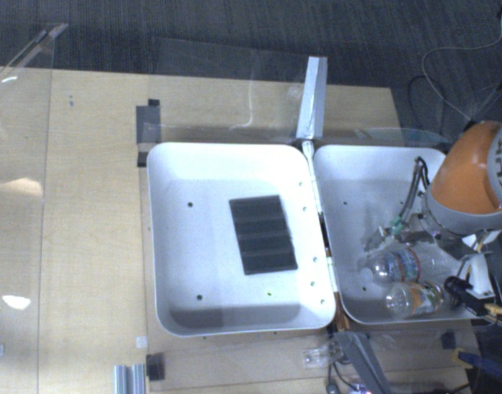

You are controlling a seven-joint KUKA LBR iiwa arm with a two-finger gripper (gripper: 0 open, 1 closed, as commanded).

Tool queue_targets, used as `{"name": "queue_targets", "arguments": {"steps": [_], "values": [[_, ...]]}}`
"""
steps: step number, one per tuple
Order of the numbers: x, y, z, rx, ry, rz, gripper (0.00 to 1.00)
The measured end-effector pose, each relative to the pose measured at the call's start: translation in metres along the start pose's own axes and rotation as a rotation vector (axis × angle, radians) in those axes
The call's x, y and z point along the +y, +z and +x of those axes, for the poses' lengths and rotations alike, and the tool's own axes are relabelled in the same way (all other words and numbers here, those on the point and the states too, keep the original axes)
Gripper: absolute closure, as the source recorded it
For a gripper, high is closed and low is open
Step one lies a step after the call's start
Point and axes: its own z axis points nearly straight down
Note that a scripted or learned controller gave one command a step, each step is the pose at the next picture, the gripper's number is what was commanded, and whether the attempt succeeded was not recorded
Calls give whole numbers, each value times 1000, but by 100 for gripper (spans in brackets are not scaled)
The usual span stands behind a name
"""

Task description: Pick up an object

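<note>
Far to the left of the pincer stands the left bin (164, 245), a shallow white tray on the wooden bench (70, 220). On its floor lies a dark ribbed rectangular pad (263, 235), tilted a little, well apart from the pincer and on the far side of the wall between the two trays. A grey upright strip (312, 97) rises behind the place where the trays meet.

The right bin (349, 187) holds the rest. The pincer (396, 235) hangs low over its floor, under the arm's orange band (468, 179), with dark cables running up beside the wrist. Whether it is open or closed cannot be told; the parts are too small and tangled with glare.

Just below the pincer, close to touching it, lies a clear plastic bottle with a blue label (396, 266) on its side. Below that again, near the front wall, lies a second clear bottle (413, 299), also on its side. Neither bottle can be seen gripped.
</note>
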Motion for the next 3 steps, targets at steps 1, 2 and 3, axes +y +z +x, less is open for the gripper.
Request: {"name": "queue_targets", "arguments": {"steps": [1, 2, 3], "values": [[17, 5, 23, -5, -230, -9, 0], [-34, -27, -16, -5, 52, -13, 0], [-37, 4, -47, -8, -19, -20, 0]]}}
